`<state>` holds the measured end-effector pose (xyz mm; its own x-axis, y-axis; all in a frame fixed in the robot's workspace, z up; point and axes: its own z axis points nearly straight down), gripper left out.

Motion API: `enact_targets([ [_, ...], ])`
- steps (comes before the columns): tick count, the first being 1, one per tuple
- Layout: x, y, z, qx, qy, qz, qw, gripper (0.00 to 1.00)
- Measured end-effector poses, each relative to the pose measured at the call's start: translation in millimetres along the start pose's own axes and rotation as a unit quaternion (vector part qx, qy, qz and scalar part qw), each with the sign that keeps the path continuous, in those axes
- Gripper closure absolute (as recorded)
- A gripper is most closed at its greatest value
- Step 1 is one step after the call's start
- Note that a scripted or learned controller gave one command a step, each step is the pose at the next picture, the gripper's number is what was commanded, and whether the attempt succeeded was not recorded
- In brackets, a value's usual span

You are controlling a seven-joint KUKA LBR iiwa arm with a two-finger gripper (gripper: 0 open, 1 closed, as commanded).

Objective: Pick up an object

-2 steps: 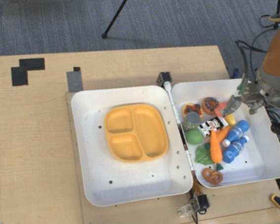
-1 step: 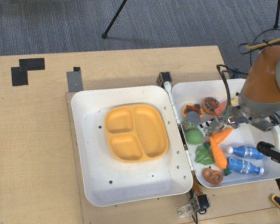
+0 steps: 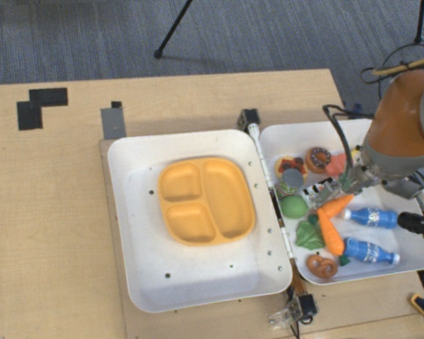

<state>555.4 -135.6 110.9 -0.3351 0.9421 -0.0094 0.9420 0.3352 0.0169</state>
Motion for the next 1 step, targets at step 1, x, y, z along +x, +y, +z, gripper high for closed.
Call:
enact_targets([
  [1,46.0,-36.1,22.7,0.003,0.002,-0.163,0.9867,0.0],
])
